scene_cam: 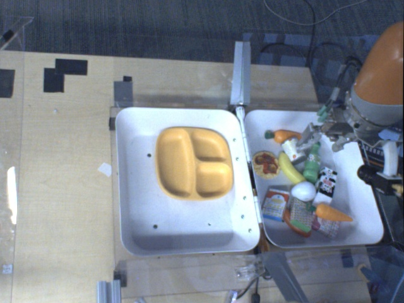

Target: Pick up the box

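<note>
A small flat box [275, 205] with a red, white and blue face lies near the front left of the right bin [366, 197]. A little black-and-white carton [326, 183] stands further right, beside a white egg [303, 191]. My gripper [317, 135] hangs over the back of the right bin, above a green bottle [312, 167] and clear of both boxes. The grey wrist and the orange band [380, 74] rise to its right. The gripper's tip is lost among the items below it.
The right bin also holds a banana [290, 168], two carrots [287, 134] [333, 213], a small round dish of food [266, 163] and a red netted item [301, 218]. The left bin [136, 188] holds a yellow divided tray [192, 161]. A metal rail [240, 74] stands behind the two bins.
</note>
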`<state>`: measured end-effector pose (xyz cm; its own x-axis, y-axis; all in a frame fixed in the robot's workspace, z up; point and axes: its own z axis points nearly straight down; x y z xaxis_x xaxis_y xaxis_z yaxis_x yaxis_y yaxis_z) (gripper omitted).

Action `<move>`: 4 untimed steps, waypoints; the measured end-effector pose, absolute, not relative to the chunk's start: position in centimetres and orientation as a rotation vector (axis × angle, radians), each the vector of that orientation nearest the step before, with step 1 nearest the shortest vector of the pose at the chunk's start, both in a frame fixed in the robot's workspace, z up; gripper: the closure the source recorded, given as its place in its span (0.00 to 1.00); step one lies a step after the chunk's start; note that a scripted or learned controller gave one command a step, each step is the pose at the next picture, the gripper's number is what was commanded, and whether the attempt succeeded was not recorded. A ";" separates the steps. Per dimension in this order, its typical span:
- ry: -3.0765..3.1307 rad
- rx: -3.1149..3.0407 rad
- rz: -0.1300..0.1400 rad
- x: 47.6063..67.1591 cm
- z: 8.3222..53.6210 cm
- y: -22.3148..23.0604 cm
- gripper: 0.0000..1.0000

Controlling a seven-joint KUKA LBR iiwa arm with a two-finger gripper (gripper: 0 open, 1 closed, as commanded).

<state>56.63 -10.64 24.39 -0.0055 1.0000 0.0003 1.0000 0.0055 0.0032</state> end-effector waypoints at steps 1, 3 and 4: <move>2.196 2.243 0.004 54.0 16.1 -8.2 0.00; 2.222 2.203 0.019 49.6 9.0 -9.3 0.00; 2.260 2.175 0.007 52.1 17.9 -8.3 0.00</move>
<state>52.06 -8.30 17.94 -0.0382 0.9993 -0.0004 0.9992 0.0382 0.0064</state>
